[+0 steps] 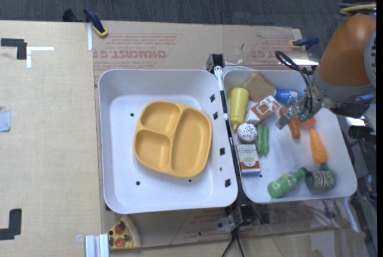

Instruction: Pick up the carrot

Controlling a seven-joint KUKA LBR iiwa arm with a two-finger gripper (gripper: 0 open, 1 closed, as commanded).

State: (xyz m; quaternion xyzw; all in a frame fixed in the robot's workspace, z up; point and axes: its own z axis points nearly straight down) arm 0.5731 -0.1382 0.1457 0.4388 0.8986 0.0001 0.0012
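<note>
right bin [344, 148], long orange carrot [317, 145]

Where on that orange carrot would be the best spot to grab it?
Probably across the thick middle of the carrot, coming straight down from above. It lies flat in the right bin, lengthwise toward the camera, with free floor on both long sides for the fingers.

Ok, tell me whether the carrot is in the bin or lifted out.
In the bin: the carrot lies flat on the right bin's floor.
</note>
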